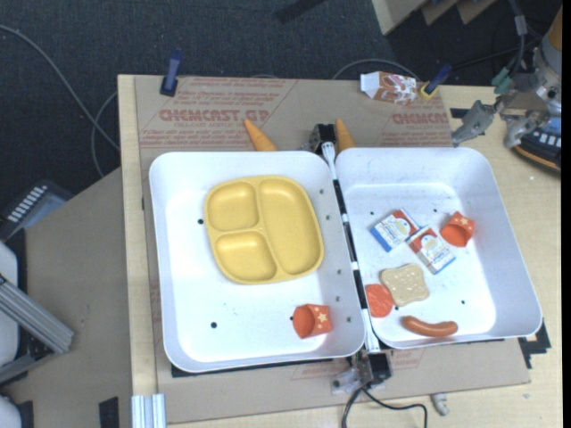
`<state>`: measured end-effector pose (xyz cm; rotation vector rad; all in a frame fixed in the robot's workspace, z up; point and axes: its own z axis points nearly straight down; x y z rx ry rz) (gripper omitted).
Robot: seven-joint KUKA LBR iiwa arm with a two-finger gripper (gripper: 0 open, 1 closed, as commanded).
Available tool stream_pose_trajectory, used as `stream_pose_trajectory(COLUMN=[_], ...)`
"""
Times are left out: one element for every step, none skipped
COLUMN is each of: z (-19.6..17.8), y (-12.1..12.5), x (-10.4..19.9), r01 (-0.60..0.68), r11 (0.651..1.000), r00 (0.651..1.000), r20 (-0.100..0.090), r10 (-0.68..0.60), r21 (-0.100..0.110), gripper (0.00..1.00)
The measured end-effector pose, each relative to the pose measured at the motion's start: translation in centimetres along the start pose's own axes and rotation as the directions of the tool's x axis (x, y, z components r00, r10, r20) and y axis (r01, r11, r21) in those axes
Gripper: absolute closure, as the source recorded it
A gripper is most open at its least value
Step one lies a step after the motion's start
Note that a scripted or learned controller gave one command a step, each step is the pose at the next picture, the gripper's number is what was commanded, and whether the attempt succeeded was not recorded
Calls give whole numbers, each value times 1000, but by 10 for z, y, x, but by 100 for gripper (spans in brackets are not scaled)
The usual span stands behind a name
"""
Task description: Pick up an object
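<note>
The right bin (500, 194) holds several small toys: a blue and white carton (393, 229), a red and white carton (434, 250), an orange-red cup (458, 230), a slice of toast (405, 283), a red round piece (379, 300) and a sausage (429, 327). In the left bin (174, 239) lie a yellow divided plate (263, 229) and a red cup (311, 320). My gripper (500, 114) hangs at the top right, past the right bin's far corner and above the bench, away from every toy. Nothing shows in it.
Two orange carrot-like pieces (259, 135) (343, 135) lie on the cardboard behind the bins, by a black clamp (323, 137). A small carton (389, 86) and a blue clip (170, 72) rest at the board's far edge.
</note>
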<state>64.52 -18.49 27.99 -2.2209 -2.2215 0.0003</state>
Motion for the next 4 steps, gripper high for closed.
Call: stream_pose_trajectory(z=[145, 196, 183, 191], y=[-21, -57, -55, -3], x=[-22, -32, -35, 49], r01=[-1, 3, 1, 2], r11=[1000, 1000, 1000, 1000], r00=[1000, 1000, 1000, 1000], r20=[-1, -8, 0, -1], r10=[1, -3, -1, -2], r21=[4, 3, -5, -12], gripper=[0, 0, 100, 100])
